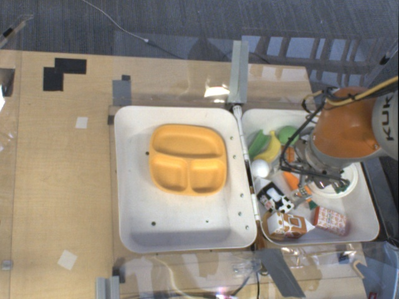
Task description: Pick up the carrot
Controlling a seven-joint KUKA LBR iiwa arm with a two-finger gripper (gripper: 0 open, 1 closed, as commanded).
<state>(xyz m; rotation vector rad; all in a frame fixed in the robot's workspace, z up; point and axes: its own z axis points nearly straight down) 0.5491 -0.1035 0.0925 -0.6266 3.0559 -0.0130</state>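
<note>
The tool (298, 182) is hanging over the right bin (369, 220), just beside the carrot (290, 180) (grip state undeterminable), seemingly lining up a grasp.

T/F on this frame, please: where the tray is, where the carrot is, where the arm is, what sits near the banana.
1. The yellow divided tray lies in the left bin. True.
2. The carrot lies on the yellow divided tray. False: it lies in the right bin, partly hidden under the arm's wrist.
3. The arm hangs over the left bin. False: it is over the right bin, above the carrot.
4. A banana lies next to a green item at the far side of the right bin. True.
5. A white egg-like ball lies in the right bin near its left wall. True.
</note>
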